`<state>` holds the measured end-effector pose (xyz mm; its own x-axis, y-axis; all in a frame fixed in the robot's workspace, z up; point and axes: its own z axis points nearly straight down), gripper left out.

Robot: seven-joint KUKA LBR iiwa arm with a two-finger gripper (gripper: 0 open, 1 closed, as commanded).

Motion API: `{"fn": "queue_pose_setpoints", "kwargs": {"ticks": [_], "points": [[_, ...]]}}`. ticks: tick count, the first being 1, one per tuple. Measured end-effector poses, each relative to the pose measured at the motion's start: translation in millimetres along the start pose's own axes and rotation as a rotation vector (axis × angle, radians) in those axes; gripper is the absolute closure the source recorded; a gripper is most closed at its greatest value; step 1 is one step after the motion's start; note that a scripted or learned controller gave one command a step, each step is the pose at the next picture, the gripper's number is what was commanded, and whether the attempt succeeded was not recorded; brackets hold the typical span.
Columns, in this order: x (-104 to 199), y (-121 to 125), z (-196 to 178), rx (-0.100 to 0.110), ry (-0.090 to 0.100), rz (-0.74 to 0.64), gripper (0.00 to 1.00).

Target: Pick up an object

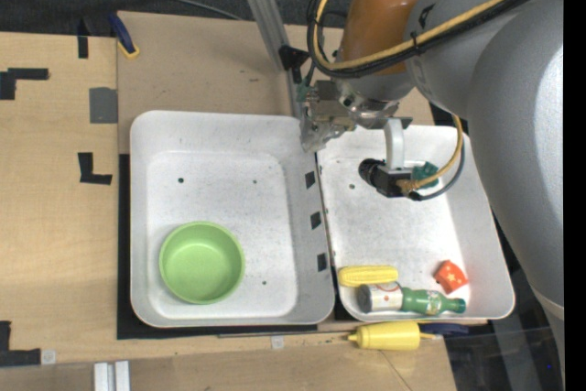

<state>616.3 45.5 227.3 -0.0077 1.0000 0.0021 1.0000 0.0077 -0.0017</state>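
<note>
My gripper (316,131) hangs over the far end of the ridge between the two white bins, under the orange band of the arm. A green bowl (201,263) sits in the near left corner of the left bin (220,128). Along the near edge of the right bin (476,224) lie a yellow corn cob (368,275), a green bottle with a white label (412,299) and a small red object (450,275). All of these lie well away from the gripper, toward the front.
A yellow item (388,336) lies on the bench just outside the right bin's near rim. A black part with a green tip and cables (396,178) hangs below the wrist over the right bin. A grey pole (261,5) slants up behind the bins.
</note>
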Motion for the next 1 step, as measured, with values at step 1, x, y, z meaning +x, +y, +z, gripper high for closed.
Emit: {"fn": "queue_pose_setpoints", "kwargs": {"ticks": [1], "points": [[52.2,-14.7,-10.5,0.0,-0.001,0.0,1.0]]}}
